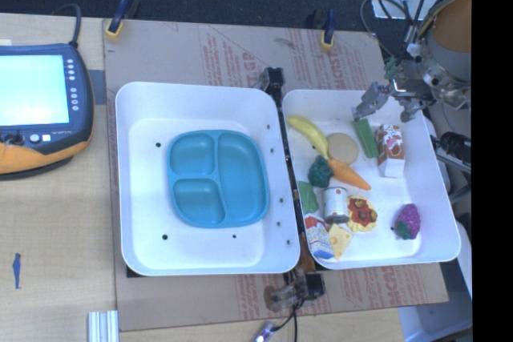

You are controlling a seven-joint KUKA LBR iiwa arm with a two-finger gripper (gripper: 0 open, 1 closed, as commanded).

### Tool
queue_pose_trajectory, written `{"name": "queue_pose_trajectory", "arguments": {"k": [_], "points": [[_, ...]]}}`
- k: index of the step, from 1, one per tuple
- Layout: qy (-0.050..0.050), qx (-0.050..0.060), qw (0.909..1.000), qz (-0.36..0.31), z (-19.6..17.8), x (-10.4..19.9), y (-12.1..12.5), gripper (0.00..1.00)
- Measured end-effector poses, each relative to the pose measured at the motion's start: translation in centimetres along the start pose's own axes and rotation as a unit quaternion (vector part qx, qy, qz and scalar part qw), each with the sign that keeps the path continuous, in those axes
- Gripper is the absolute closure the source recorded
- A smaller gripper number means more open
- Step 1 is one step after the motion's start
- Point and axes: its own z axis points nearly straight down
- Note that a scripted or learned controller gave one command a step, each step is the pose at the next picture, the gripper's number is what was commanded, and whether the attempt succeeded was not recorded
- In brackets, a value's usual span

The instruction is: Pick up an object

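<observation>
1. Two white bins side by side on the bench. Left bin holds a blue divided plate, three compartments, lying flat near its centre.
2. Right bin holds the loose items: yellow banana at far-left; tan round disc just right of it; green stick-shaped piece right of the disc; small carton w/ red print just right of the green piece.
3. Mid bin: orange carrot lying at a slant, dark green lumpy item touching its left end.
4. Near side: small cluster of mixed pieces, white/red/yellow, too jumbled to name each. Purple item sits apart at near-right.
5. Arm comes in from the right. Gripper over the far-right part of the right bin, above the green piece and carton.
6. Fingers look spread apart, one grey finger angled down-left toward the green piece. Nothing seen between them. Contact w/ any item: can't tell.
7. Off-bench, left: tablet-like pendant w/ lit screen.
</observation>
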Motion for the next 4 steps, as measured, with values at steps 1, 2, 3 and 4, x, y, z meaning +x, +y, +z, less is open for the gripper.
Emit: {"name": "queue_pose_trajectory", "arguments": {"k": [1, 2, 3, 4], "points": [[-0.001, 0.001, 1.0, 0.0, 13.3, 2.7, -1.3, 0.0], [-0.001, 0.0, 1.0, 0.0, 15.7, 2.6, -3.0, 0.0], [-0.002, 0.001, 1.0, -0.001, 14.6, 2.5, -3.0, 1.0], [-0.005, -0.001, 1.0, 0.001, 14.5, 2.1, -2.9, 0.0]]}}
